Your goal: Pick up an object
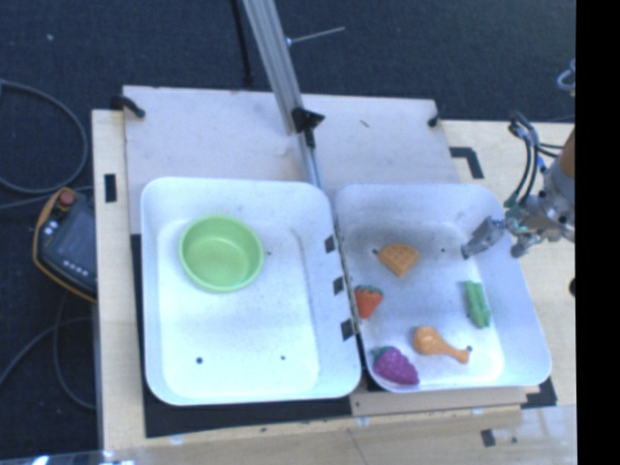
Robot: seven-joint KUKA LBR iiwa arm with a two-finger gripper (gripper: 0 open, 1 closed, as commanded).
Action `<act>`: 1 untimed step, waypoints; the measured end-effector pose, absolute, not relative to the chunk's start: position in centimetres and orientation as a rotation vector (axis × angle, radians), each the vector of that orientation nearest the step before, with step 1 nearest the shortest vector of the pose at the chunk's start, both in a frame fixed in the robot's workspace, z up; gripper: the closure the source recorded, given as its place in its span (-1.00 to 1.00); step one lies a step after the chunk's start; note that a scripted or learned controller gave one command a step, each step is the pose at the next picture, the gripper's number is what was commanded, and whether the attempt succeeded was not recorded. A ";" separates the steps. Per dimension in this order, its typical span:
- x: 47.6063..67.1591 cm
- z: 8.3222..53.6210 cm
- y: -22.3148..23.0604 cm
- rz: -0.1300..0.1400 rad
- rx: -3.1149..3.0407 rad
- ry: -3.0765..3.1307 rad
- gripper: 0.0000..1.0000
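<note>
Pickle [476,303] lengthwise near-vertical, pincer [499,237] just above it

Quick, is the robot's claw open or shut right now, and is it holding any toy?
Two-finger gripper: open, holding nothing, above the right white bin near its right edge.

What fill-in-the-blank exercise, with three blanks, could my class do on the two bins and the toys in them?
1. The green bowl sits in the ___ bin.
2. The purple grapes lie in the same bin as the ___ strawberry.
3. The gripper hovers over the ___ bin.

Missing words: left; red; right
</note>
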State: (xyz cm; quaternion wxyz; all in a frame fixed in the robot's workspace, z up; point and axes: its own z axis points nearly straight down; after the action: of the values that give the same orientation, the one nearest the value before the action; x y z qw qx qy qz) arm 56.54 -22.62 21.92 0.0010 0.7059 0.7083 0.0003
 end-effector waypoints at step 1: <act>56.5 21.9 -22.6 0.000 2.216 2.224 -1.00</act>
State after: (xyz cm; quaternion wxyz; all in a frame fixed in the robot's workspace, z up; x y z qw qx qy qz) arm 56.54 -22.62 21.92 0.0010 0.7057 0.7085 0.0001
